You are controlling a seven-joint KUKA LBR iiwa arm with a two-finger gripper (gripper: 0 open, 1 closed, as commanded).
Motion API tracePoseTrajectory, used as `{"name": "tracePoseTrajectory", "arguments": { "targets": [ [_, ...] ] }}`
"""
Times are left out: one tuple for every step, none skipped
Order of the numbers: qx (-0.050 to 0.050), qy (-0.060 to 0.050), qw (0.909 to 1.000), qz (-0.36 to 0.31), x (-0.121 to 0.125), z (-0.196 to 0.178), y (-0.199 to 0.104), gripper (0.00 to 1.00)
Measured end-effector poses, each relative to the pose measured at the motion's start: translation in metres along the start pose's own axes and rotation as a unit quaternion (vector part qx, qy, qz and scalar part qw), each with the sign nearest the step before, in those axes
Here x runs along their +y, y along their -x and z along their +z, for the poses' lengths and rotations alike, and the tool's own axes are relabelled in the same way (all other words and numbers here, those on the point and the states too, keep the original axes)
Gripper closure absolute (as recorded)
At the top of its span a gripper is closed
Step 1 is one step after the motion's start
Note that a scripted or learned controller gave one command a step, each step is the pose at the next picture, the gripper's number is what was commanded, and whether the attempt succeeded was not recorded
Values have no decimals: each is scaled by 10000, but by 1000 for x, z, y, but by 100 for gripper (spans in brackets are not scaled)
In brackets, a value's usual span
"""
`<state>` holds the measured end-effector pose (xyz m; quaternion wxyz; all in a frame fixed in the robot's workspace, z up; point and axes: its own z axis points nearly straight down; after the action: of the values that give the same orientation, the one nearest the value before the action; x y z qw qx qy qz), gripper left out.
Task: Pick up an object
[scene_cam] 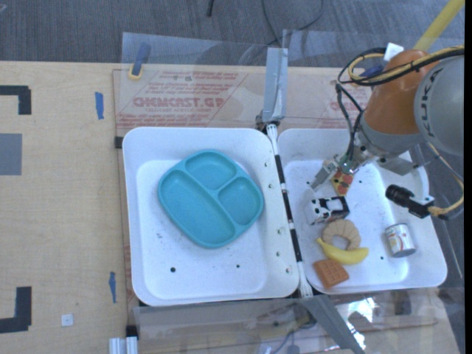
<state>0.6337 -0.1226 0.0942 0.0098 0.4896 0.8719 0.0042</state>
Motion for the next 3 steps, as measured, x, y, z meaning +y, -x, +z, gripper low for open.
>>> {"name": "tracePoseTrajectory", "arguments": {
  "targets": [
    [-10, 3, 9997, -224, -35, -1, 28, 0],
    [-52, 26, 9998, -189, -35, -11, 33, 100],
    [19, -44, 9966, -818, -41, 4, -6, 100]
  ]
}}
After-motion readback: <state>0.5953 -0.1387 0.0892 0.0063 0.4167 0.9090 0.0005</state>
